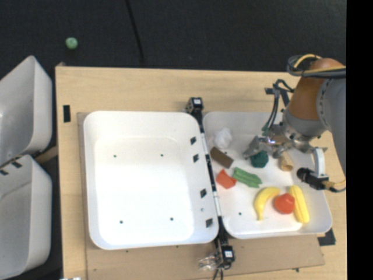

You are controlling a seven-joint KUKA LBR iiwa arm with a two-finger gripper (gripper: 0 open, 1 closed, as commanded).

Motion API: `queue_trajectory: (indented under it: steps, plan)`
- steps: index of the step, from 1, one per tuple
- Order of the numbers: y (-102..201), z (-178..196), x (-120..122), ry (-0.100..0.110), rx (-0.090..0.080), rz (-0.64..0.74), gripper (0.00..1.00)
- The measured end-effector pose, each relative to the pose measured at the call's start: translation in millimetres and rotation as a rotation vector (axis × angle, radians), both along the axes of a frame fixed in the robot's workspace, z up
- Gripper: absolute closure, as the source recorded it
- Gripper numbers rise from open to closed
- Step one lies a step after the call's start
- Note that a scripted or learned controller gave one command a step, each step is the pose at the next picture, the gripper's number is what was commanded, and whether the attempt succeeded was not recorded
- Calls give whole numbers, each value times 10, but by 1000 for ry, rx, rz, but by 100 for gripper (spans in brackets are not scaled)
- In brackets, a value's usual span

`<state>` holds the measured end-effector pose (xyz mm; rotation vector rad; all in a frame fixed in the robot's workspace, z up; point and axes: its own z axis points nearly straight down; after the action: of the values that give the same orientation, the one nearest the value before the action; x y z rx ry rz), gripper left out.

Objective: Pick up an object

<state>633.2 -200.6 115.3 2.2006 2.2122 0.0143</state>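
My gripper [267, 150] is low in the right bin [245, 229], near its back right part, and it stands open. A dark teal object [259, 158] lies just under and between the spread fingers; it rests on the bin floor. A small tan piece [285, 164] sits just right of it. Further forward lie a green oblong piece [247, 177], a red-orange piece [226, 179], a yellow banana [265, 200], a red round fruit [284, 203] and a second yellow piece [299, 203].
A white crumpled item [223, 137] and a brown block [221, 156] lie near the divider between the bins. The left bin [93, 156] stands beside it. The arm's orange band [303, 95] rises at the right. A black cable part [309, 177] hangs near the right wall.
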Motion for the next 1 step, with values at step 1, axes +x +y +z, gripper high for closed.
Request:
queue_trajectory:
  steps: [1]
  plan:
    - [33, -18, 417, -3, -1, 0, 0]
